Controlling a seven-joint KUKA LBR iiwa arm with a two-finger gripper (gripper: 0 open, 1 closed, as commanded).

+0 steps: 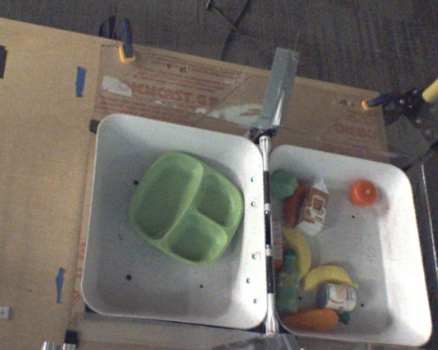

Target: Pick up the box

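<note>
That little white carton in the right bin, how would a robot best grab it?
Probably from straight above, fingers closing across the narrow sides of the box. It lies flat with its long axis running up-down in the view. A red item hugs its left side, so finger room there is tight; the right side looks open.

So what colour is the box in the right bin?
Mostly white with an orange-red top, seen in the camera view: box.

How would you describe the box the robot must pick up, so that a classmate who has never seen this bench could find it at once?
Look in the right-hand white bin, toward its upper left, close to the divider between the bins. The box is a small white carton with a reddish top, lying beside a green toy. It is the one flat-sided, mostly white item among rounded toy foods.
</note>
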